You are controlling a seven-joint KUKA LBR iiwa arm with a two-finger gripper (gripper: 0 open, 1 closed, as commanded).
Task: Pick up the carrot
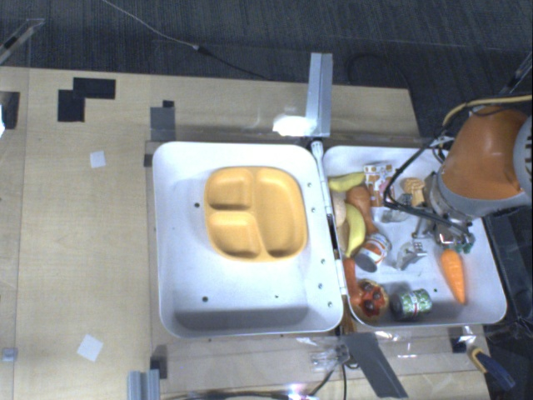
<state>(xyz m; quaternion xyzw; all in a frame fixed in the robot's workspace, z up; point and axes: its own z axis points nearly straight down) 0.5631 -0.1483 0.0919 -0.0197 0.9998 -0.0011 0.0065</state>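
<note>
Nearest you, along the front wall of the right bin (496, 313), sit a small green can (412, 303) lying on its side and a dark red, glossy packet (371, 298) just left of it. Your carrot (453, 275) lies at the right side of that bin, above and right of the green can: a smooth orange cone, thick end toward the back, tapering to a point toward the front, lying flat on the white plastic. Just beside its thick end hangs the gripper (433, 238), a cluster of grey metal under the arm's rounded orange band (487, 155); you cannot tell whether it is spread or pressed together, and nothing shows between its tips. Left of it lie a curved yellow banana (356, 226), a brownish rounded piece (360, 198) and a small striped can (374, 249). Over in the left bin (179, 307) rests a yellow divided plate (254, 212) with rounded corners and three shallow compartments.
</note>
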